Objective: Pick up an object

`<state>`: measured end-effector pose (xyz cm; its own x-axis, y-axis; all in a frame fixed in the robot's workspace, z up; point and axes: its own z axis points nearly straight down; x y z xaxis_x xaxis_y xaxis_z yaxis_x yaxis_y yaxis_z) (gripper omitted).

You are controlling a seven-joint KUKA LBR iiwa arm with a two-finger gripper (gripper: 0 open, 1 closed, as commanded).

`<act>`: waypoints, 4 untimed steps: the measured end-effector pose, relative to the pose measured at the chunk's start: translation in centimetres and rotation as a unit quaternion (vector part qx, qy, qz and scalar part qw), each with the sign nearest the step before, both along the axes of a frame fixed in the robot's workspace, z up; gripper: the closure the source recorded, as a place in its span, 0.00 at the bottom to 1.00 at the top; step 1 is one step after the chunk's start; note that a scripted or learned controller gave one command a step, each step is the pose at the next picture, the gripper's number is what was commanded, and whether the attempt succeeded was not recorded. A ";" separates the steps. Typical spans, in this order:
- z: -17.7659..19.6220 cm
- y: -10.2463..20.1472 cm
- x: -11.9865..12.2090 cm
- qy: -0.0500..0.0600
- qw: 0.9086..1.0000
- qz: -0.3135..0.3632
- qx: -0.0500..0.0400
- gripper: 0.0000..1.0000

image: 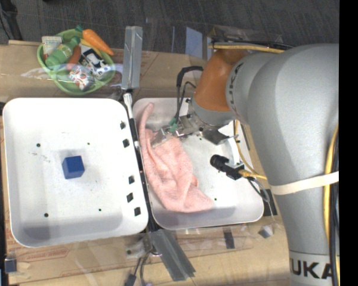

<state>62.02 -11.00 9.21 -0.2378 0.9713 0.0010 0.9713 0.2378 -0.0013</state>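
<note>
A pink cloth (170, 171) lies crumpled in the right bin (238, 210), stretching from the bin's upper left down to its lower middle. My gripper (167, 133) is low in that bin, right at the cloth's upper edge, and it seems to touch the fabric. The arm's grey body and orange band cover much of the bin's right side. A small blue cube (73, 167) rests alone in the left bin (24, 118), left of its middle.
A green bowl (77, 61) heaped with toy food, including an orange carrot, stands on the bench behind the left bin. A metal divider with black clips runs between the two bins.
</note>
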 end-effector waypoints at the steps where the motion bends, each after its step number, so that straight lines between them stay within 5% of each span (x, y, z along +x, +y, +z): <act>1: -0.1 -4.6 -5.8 0.001 1.000 0.021 0.000 0.00; 2: 0.9 -4.5 -5.8 0.002 1.000 0.023 0.000 1.00; 3: 10.3 2.0 -2.6 0.000 0.997 0.074 0.000 1.00; 4: 12.6 3.9 3.5 0.000 0.999 0.053 0.000 1.00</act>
<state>65.55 -7.15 21.79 -0.3387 0.9409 0.0008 0.9409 0.3387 -0.0013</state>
